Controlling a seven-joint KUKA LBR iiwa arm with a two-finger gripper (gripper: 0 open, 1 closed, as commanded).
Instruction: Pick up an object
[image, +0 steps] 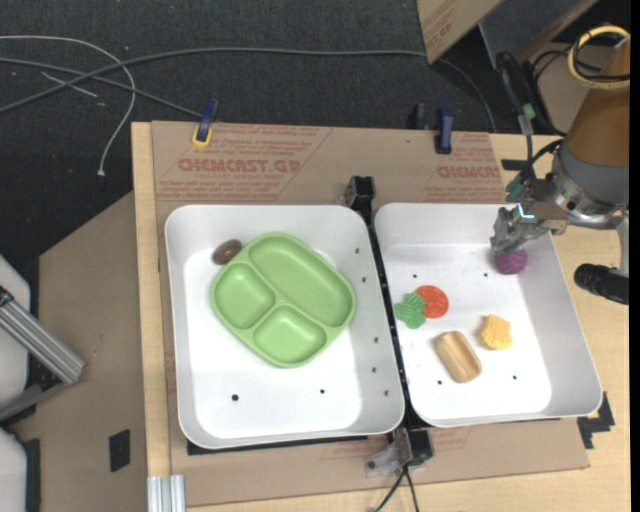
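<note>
Where the end effector (510, 238) hangs, the purple object (513, 262) lies just beneath.

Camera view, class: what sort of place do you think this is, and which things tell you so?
Probably a robotics lab test bench. A robot arm reaches over two white bins clamped to a board; toy food such as a purple piece and a green divided plate lie inside, cables trail nearby.

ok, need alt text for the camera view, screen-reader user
The gripper sits low over a purple object near the far wall of the right bin, which also holds a red piece, a green piece, a yellow piece and a tan bread-like piece. The left bin holds a green divided tray beside a small brown item.
</note>
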